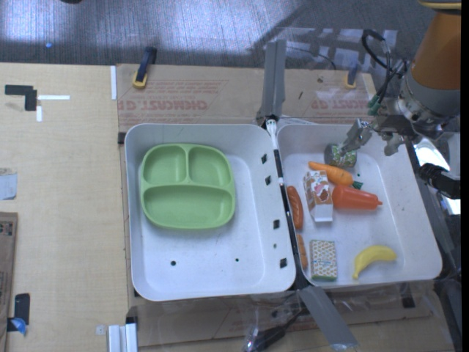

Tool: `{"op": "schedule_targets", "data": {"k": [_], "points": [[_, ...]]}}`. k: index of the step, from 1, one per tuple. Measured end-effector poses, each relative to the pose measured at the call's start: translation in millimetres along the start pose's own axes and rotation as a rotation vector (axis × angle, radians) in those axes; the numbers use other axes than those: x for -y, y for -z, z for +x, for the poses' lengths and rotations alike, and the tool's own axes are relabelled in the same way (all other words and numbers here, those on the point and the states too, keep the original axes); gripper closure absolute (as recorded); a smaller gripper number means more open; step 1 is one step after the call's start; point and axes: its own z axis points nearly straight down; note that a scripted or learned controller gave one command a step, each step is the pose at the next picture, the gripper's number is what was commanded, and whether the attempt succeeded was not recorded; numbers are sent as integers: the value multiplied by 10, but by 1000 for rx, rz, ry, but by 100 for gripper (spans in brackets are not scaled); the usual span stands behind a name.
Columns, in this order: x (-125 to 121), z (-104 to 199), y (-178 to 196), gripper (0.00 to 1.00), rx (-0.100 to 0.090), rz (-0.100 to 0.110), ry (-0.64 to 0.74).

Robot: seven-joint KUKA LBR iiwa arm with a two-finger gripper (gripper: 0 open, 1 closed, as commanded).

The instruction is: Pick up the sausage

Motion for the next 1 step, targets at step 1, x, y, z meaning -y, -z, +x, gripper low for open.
{"op": "schedule_targets", "data": {"k": [1], "points": [[-27, -633, -1208, 0, 0, 1, -73]]}}
